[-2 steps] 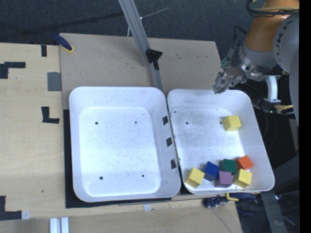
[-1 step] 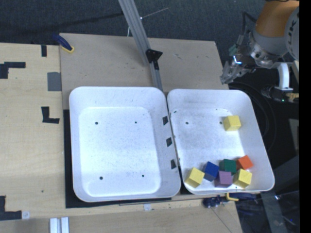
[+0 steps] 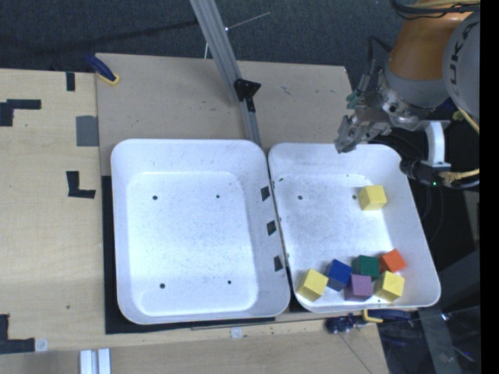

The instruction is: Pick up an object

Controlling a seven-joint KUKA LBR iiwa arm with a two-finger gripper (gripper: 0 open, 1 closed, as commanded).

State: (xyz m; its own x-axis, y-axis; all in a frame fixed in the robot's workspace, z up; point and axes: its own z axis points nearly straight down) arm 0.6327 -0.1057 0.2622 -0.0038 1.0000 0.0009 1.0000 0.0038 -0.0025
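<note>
Fixed overhead view of a bench (image 3: 195,92) carrying two shallow white bins side by side. The left bin (image 3: 125,232) sits beside the right bin (image 3: 312,158), their inner rims touching, so that an object lifted from one can be set in the other with a short traverse. All candidate objects lie in the right bin: a lone yellow cube (image 3: 373,197) near its right wall, well apart from the rest, and a cluster against the near rim consisting of a yellow block (image 3: 313,284), blue block (image 3: 339,273), green block (image 3: 365,266), purple block (image 3: 361,286), orange block (image 3: 394,260) and a second yellow block (image 3: 391,286), several touching one another. The arm's gripper (image 3: 348,139) hangs above the far rim of the right bin, clear of every object; whether its jaws are spread or pressed together cannot be told at this size. Nothing is seen between them. The isolated cube probably offers the easiest grasp, since crowded neighbours leave little room for the jaws.
</note>
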